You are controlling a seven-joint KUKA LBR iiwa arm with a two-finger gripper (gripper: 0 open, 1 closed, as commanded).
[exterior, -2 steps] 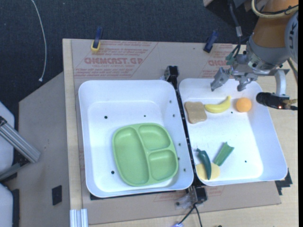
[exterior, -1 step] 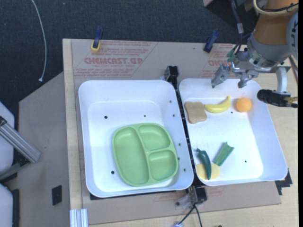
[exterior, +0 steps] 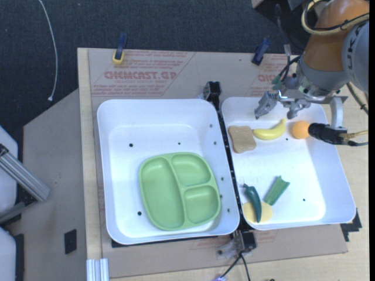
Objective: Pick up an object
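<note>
i see a robotics lab: a clamped board bench point(exterior: 176, 75) on dark carpet point(exterior: 176, 10), two white bins point(exterior: 117, 122), loose cables point(exterior: 41, 28), toy food.

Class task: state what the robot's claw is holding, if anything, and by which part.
Nothing is held. The claw hangs open above the right bin's far edge, apart from the banana.
</note>
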